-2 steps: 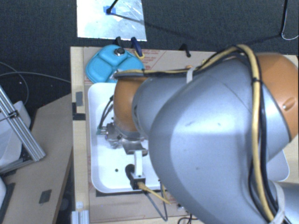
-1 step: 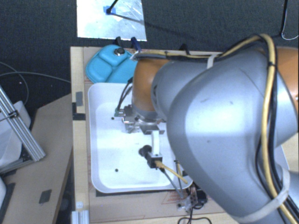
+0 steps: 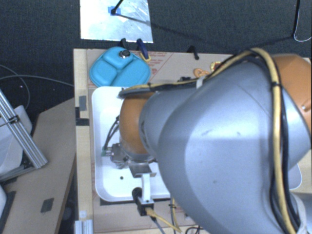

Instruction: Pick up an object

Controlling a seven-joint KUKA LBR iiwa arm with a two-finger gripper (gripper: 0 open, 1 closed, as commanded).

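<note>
Camera view: mostly taken up by the grey arm (image 3: 219,150) with its orange band (image 3: 130,126), reaching in from the right and bending down into the left white bin (image 3: 100,130). Gripper (image 3: 118,156) low inside that bin, near its middle, tucked under the wrist; apart or together, cannot tell. Visible floor of the bin plain white, with one small dark speck (image 3: 122,178) towards the front; the rest hidden beneath the arm. Past the arm's right side, a pale corner of the right bin (image 3: 294,177). Outside the bins, on the brown bench (image 3: 168,62): a blue divided dish (image 3: 120,68), lying flat just beyond the left bin's far rim, apart from the gripper. Beside the dish, a dark blue handle (image 3: 143,48). Farther back, a silvery sheet (image 3: 114,13) on the dark floor.
</note>
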